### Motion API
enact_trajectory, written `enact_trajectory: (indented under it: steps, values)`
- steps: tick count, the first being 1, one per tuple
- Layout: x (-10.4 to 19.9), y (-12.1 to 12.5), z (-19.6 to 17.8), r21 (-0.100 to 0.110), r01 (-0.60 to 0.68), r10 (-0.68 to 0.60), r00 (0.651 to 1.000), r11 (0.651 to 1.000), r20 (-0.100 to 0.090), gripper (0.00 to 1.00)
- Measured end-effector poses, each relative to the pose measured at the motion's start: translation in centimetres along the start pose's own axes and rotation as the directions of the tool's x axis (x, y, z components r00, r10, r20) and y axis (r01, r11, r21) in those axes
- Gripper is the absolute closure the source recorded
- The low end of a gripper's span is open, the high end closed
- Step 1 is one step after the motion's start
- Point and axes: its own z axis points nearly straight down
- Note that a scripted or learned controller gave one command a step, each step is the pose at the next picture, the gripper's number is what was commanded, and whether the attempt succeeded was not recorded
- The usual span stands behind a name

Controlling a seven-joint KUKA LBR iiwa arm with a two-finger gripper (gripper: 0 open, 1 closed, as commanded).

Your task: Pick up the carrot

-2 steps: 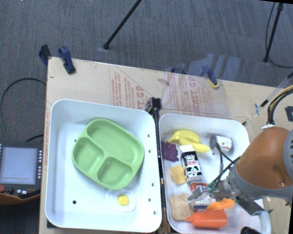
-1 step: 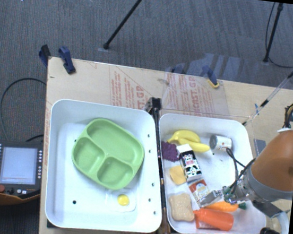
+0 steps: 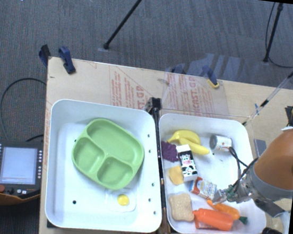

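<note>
Right bin [image 3: 241,132]: a carrot [image 3: 213,219] is laid lengthwise near the front wall, just right of a slice of bread [image 3: 181,206]. A second, smaller carrot [image 3: 225,209] is placed just behind it. Also held: a banana [image 3: 189,140], a small milk carton [image 3: 187,163] with a purple item [image 3: 169,152] at its left, a yellow wedge [image 3: 176,175], a grey can [image 3: 219,142] on its side, and a crinkled packet [image 3: 205,188].

Left bin [image 3: 59,129]: a green divided plate [image 3: 108,152] is set near the middle; a small yellow piece [image 3: 123,200] is found in front of it.

Gripper [image 3: 229,194]: positioned low over the right bin, just behind the smaller carrot and beside the packet. Whether it is open or closed cannot be told.
</note>
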Motion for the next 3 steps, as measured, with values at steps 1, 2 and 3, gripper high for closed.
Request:
enact_trajectory:
  steps: [1, 2, 3]
  values:
    - [1.2, 0.6, -8.5, -0.009, 0.065, -0.065, 0.998, 0.998, 0.01, 1.0]
    - [1.2, 0.4, -8.1, -0.002, 0.063, -0.063, 0.998, 0.998, 0.006, 0.0]
    - [-0.1, 0.3, 0.6, -0.005, 0.514, -0.514, 0.858, 0.858, 0.012, 0.0]
